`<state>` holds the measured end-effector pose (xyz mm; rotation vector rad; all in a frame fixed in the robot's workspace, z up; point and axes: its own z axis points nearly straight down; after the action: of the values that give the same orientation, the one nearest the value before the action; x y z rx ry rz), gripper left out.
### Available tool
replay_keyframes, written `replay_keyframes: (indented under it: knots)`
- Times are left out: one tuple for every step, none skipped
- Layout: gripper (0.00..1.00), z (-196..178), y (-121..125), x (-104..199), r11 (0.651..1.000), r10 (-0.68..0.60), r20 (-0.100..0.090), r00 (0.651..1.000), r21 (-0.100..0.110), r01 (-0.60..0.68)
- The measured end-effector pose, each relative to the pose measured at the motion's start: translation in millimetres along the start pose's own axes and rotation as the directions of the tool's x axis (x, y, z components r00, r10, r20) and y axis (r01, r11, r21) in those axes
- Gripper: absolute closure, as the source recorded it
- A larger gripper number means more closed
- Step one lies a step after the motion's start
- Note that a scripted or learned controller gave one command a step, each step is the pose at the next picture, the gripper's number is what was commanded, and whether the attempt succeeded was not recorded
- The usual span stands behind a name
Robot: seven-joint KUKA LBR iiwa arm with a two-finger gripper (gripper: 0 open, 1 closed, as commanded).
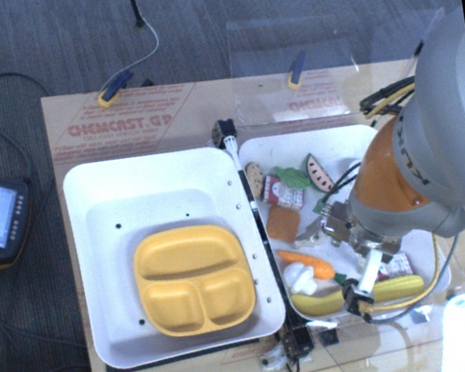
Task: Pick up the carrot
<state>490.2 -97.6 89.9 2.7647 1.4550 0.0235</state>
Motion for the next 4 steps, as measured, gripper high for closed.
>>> replay_keyframes:
  knots:
    - [0.00,0.3,8.0,-5.2,0.960,0.281,0.002,0.960,0.005,-0.281]
    - [0.00,0.5,2.0,0.0,0.865,0.501,0.007,0.865,-0.003,-0.501]
    - [1.00,-8.9,0.8,-1.3,0.866,0.500,0.014,0.866,0.002,-0.500]
    - [0.00,-8.4,0.4,-1.6,0.866,0.501,0.016,0.866,0.002,-0.501]
